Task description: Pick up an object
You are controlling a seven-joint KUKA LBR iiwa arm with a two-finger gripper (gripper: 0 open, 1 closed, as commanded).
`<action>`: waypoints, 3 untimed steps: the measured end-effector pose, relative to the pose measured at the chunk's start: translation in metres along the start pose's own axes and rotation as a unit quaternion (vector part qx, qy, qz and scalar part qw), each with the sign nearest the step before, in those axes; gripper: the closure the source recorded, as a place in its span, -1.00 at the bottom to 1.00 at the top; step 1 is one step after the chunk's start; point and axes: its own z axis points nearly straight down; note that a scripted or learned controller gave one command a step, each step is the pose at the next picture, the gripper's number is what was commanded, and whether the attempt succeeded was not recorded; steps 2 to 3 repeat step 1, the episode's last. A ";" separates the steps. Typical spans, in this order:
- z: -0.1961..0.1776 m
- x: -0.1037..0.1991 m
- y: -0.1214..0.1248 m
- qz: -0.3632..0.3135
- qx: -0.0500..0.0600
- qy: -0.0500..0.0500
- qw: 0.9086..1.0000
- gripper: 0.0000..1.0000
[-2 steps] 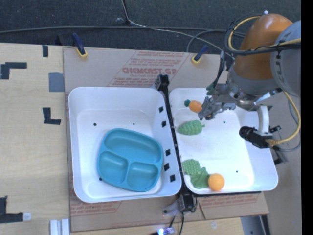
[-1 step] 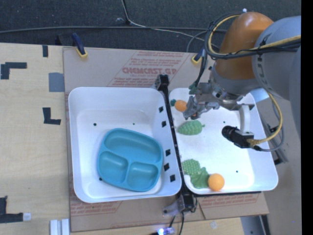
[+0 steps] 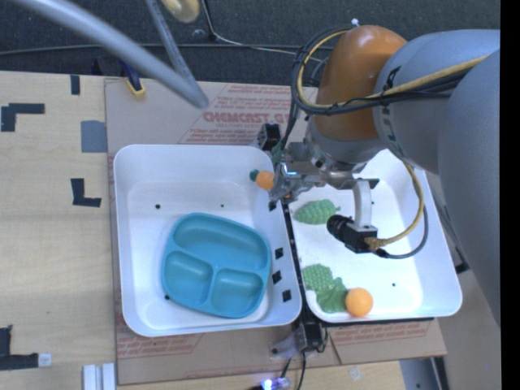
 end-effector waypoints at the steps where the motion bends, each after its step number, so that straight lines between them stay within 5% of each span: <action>1: 0.008 0.043 -0.006 0.000 0.000 0.000 1.000 1.00; 3: 0.008 0.043 -0.006 0.000 0.000 0.000 1.000 1.00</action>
